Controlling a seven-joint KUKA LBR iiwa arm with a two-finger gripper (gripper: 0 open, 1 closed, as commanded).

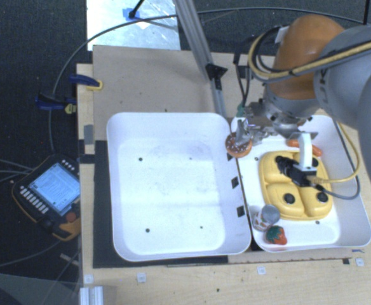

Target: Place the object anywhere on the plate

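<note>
A small brown round object (238, 147), ring-like with a pale rim, hangs at the tips of my gripper (241, 139). The gripper is shut on it above the seam between the two bins, by the right bin's upper left corner. The yellow plate (274, 182), moulded into compartments, lies in the middle of the right bin, to the right of and below the gripper. The arm covers the bin's upper part.
The right bin (344, 234) also holds a small grey can (269, 214) and a red strawberry-like piece (276, 235) near its lower left corner. An orange piece (292, 143) sits above the plate. The left bin (173, 183) adjoins it. A metal pole (198, 37) rises behind.
</note>
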